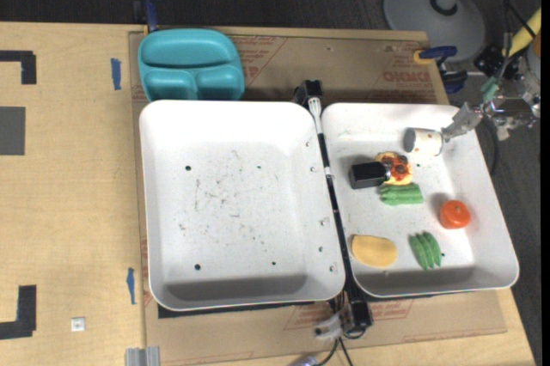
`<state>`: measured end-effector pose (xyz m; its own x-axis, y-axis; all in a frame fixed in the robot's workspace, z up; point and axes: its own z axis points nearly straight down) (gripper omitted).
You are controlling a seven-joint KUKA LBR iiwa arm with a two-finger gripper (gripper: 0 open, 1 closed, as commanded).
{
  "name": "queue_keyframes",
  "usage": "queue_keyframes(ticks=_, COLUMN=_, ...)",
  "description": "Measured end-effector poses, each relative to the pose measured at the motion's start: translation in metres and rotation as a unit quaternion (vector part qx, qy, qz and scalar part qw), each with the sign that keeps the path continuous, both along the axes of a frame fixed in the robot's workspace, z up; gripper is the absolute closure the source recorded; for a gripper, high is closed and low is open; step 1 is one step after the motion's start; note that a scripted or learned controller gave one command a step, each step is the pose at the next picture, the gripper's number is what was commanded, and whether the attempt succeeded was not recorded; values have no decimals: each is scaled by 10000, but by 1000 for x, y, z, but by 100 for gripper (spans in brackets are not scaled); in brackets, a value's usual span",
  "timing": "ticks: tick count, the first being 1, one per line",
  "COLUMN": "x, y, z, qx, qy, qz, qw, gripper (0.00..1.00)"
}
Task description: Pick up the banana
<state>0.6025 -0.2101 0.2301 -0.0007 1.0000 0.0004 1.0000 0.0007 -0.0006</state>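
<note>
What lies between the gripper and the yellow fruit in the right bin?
On a straight line, a green vegetable and a small orange-and-red toy lie between the gripper and the yellow fruit. Nothing covers the fruit from above.

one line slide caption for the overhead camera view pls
Right white bin holds a yellow banana-like piece, orange ball, green toys; gripper at its far edge.

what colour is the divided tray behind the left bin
Teal, seen in the camera view: the divided plastic tray sits just behind the left white bin.
</note>
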Motion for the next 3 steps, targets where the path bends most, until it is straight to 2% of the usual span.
queue_keyframes(ticks=1, x=-49, y=76, z=-113, qx=3, qy=2, qz=396, qw=9992, gripper=0)
queue_keyframes(ticks=2, x=-74, y=115, z=-143, qx=3, qy=-7, qz=1593, qw=9872, gripper=0)
queue_keyframes(ticks=3, x=-9, y=148, z=-45, qx=-4, qy=-10, qz=-84, qw=10000, gripper=0)
